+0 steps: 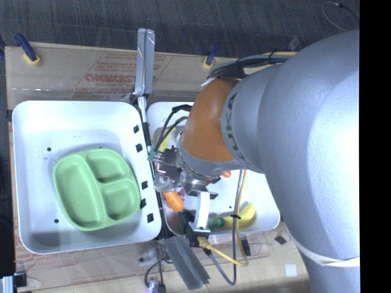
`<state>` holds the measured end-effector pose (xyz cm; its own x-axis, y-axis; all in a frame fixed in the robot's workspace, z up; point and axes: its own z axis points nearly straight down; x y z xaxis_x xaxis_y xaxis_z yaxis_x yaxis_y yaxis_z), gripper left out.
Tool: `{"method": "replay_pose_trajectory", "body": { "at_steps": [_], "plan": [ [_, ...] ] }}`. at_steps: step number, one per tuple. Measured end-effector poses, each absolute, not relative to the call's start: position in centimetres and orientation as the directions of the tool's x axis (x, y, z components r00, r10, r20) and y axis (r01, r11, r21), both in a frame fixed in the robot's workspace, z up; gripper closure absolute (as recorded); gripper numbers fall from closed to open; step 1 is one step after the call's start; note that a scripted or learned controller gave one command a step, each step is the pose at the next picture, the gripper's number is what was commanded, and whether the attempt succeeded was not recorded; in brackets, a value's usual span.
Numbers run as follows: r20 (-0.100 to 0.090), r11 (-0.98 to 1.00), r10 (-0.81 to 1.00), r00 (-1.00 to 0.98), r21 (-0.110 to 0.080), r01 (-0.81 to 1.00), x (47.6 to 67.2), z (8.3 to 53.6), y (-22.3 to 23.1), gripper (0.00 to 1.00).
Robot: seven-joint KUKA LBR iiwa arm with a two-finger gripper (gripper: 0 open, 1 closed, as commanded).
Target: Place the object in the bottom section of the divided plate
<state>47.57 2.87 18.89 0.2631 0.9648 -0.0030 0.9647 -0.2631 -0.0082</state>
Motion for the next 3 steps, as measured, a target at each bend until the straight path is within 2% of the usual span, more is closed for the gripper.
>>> {"method": "replay_pose_trajectory", "body": {
  "at_steps": [1,2,3],
  "plan": [
    [-0.003,-0.273,0.962,0.273,-0.006,0.962,47.6,18.9,9.8,1.0],
    [-0.005,-0.384,0.923,0.384,-0.007,0.923,47.5,19.0,19.9,1.0],
    [-0.005,-0.384,0.923,0.384,-0.007,0.923,47.5,19.0,19.8,0.0]
  ]
}}
